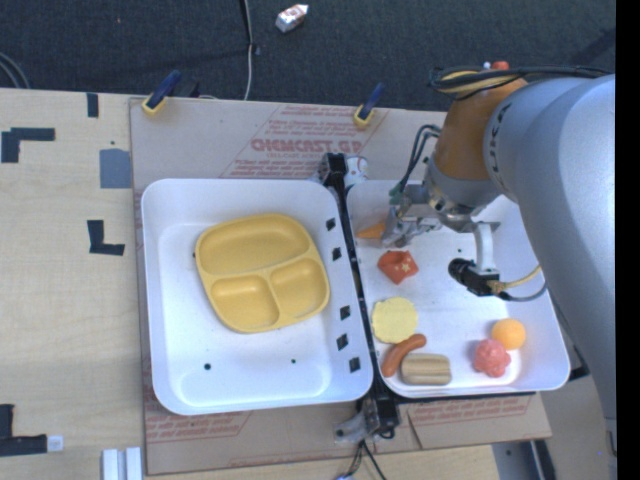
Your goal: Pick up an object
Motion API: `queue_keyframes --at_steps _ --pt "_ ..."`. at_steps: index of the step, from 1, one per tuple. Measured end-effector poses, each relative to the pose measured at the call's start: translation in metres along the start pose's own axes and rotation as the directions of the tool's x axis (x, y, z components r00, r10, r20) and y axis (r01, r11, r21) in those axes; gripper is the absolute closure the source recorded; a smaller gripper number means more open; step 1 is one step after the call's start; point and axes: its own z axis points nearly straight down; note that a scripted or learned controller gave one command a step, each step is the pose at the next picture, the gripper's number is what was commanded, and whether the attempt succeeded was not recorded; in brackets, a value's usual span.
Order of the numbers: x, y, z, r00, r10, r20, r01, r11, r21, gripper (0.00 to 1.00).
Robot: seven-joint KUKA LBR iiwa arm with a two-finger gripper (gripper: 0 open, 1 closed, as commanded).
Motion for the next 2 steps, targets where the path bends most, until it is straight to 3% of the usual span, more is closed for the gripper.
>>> queue_keyframes --at_steps 1,2 --pt "0.000 0.000 0.001 1.000 0.000 0.000 0.000 1.000 0.001 0.00" --pt "-0.001 0.026 0.010 1.000 0.002 -0.003 -0.002 1.000 0.026 0.00"
